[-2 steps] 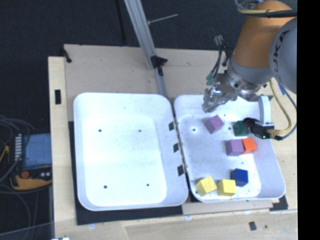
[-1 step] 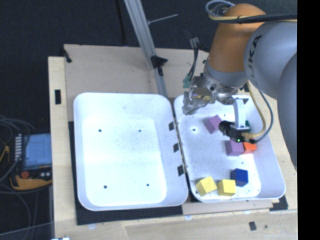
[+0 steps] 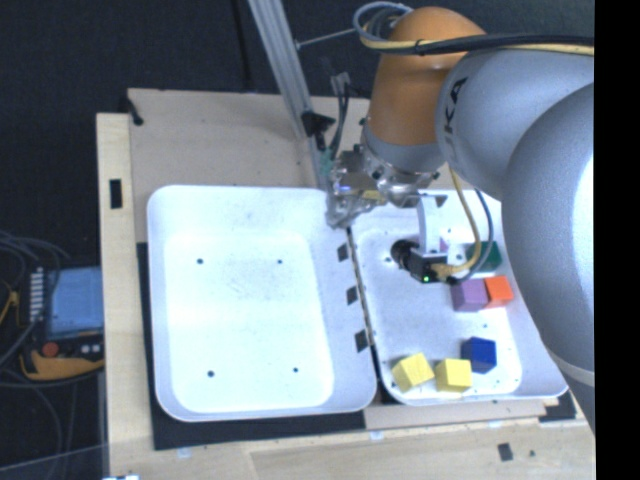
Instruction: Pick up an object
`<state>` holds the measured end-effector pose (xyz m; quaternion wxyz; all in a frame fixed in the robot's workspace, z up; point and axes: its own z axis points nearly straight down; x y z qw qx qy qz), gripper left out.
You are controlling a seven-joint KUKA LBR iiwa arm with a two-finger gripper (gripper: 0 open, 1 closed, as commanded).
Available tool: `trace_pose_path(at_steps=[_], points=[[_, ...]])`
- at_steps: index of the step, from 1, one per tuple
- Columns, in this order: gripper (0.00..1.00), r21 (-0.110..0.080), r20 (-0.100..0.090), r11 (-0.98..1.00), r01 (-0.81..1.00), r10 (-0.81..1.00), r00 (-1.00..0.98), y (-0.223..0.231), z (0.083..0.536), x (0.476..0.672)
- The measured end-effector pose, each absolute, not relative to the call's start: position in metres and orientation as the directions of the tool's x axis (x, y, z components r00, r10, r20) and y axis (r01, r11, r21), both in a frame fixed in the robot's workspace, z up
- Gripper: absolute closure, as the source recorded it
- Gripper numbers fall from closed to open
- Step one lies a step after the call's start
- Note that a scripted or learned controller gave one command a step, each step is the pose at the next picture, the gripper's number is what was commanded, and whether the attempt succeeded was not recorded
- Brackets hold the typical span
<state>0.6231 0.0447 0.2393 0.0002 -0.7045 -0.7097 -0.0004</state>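
gripper [image 3: 350, 196] being held at 11 o'clock corner of the right bin [image 3: 400, 320], grip can't be told tbh, purple block [image 3: 467, 294] being seen at its 4 o'clock, cube-ish, long axis unclear

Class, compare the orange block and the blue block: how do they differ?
The orange block is bright, the blue block dark. The orange block sits beside the purple block; the blue block sits lower in view, near two yellow blocks. Both are small cubes in the right bin.
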Motion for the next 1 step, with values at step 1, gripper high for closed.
trace_pose_path(at_steps=[1], points=[[1.0, 0.001, 0.002, 0.007, 1.0, 1.0, -0.007, 0.0924, 0.2478, 0.6269]])
